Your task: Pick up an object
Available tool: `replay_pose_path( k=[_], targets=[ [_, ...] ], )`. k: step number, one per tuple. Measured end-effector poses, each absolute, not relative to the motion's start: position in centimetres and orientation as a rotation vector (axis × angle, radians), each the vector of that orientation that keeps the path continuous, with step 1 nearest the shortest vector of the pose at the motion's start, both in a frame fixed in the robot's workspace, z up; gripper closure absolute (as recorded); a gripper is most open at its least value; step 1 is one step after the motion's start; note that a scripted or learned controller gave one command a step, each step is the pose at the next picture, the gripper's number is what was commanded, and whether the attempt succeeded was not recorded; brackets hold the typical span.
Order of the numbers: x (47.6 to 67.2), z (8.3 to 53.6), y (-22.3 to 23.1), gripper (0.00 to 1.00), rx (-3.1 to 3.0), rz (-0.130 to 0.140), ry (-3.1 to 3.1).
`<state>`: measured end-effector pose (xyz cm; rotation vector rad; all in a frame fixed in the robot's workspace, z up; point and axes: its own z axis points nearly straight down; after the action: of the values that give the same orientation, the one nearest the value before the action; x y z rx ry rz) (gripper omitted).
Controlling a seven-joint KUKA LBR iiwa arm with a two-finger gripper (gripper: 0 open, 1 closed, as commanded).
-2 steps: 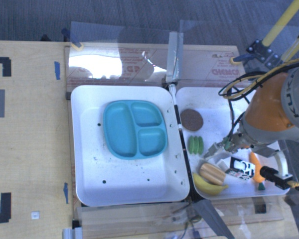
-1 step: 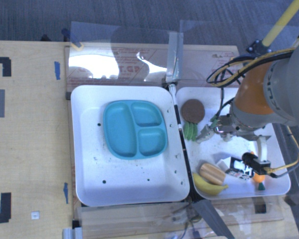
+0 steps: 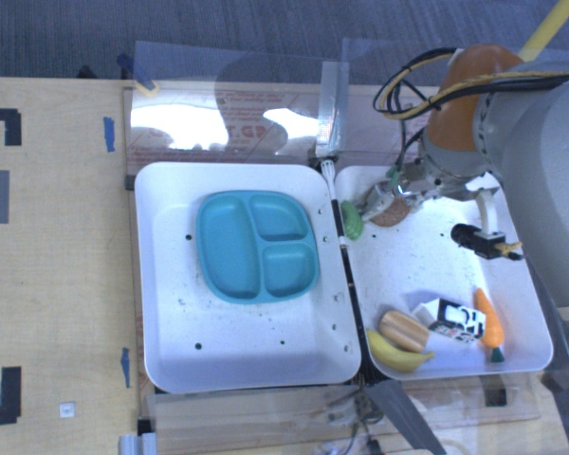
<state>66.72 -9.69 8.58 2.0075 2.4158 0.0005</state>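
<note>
My gripper [image 3: 377, 201] is low over the far left corner of the right bin [image 3: 427, 263], reaching in from the right. A small green object [image 3: 351, 222] lies just left of and below it, against the bin's left wall. A brown round object [image 3: 393, 215] sits directly beneath the gripper's body, partly hidden by it. I see nothing clearly held.
A teal divided plate [image 3: 258, 245] lies in the left bin [image 3: 171, 330]. At the right bin's near edge lie a banana [image 3: 396, 353], a tan roll [image 3: 404, 329], a black-and-white packet [image 3: 457, 319] and an orange carrot [image 3: 492, 322].
</note>
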Motion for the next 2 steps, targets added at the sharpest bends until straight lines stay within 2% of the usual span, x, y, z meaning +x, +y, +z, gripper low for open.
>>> replay_pose_path(
  k=[1,2],
  targets=[
    [66.8,10.8,-12.4,0.0,2.368,0.003,2.057],
    [64.0,8.6,-12.0,0.0,2.344,0.001,2.089]
  ],
)
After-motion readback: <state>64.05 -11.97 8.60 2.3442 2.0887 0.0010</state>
